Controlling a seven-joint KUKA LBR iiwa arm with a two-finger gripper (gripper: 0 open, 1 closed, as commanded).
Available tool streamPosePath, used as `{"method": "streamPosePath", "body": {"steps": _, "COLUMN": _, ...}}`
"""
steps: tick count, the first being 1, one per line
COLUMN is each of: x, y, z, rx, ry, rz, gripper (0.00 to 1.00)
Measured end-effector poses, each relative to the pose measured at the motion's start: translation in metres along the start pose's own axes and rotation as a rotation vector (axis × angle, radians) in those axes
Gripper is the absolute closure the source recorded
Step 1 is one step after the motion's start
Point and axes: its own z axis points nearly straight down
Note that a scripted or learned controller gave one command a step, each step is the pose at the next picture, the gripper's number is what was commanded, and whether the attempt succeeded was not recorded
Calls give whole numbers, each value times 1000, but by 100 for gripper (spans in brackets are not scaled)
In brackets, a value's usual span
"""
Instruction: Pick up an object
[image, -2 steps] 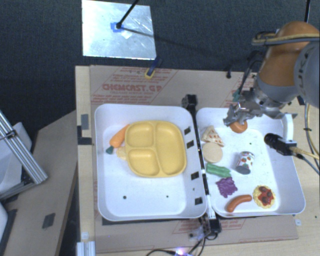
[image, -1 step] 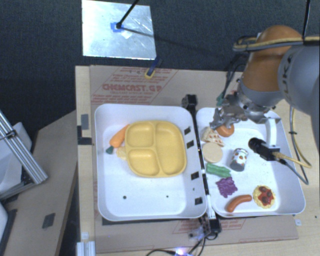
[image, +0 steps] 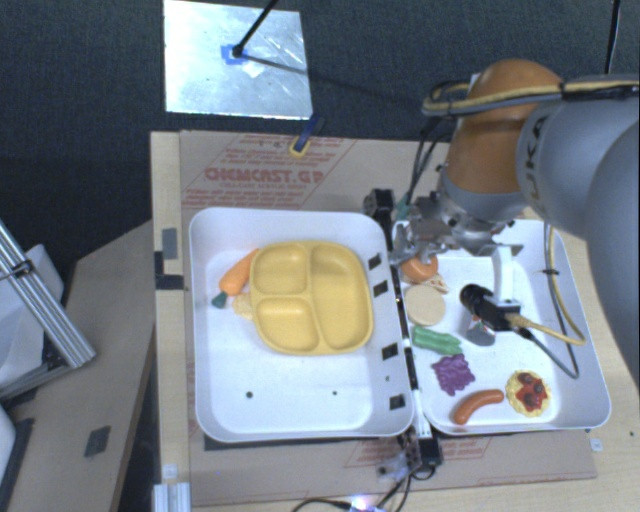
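My gripper (image: 413, 250) hangs low over the far left corner of the right bin (image: 580, 350), close to the divider between the bins. Just under it lies a small orange toy (image: 421, 268), partly covered by the gripper; whether the two touch is unclear. Near that toy lie a round beige cookie (image: 427, 306), a green pod (image: 437, 340), a purple bunch of grapes (image: 454, 373), a brown sausage (image: 476, 404) and a small pizza (image: 528, 392).
The left bin (image: 290, 400) holds a yellow divided plate (image: 305, 297) with an orange carrot (image: 236, 272) at its left edge. The grey arm (image: 570, 150) crosses the far right of the right bin. A silver sheet (image: 238, 58) lies beyond the bins.
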Motion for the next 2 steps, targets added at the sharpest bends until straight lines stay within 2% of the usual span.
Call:
{"method": "streamPosePath", "body": {"steps": 1, "x": 10, "y": -2, "z": -16, "rx": -3, "ry": -1, "rz": 2, "gripper": 100}}
{"method": "streamPosePath", "body": {"steps": 2, "x": 7, "y": 8, "z": 0, "rx": -1, "ry": -3, "rz": 6, "gripper": 100}}
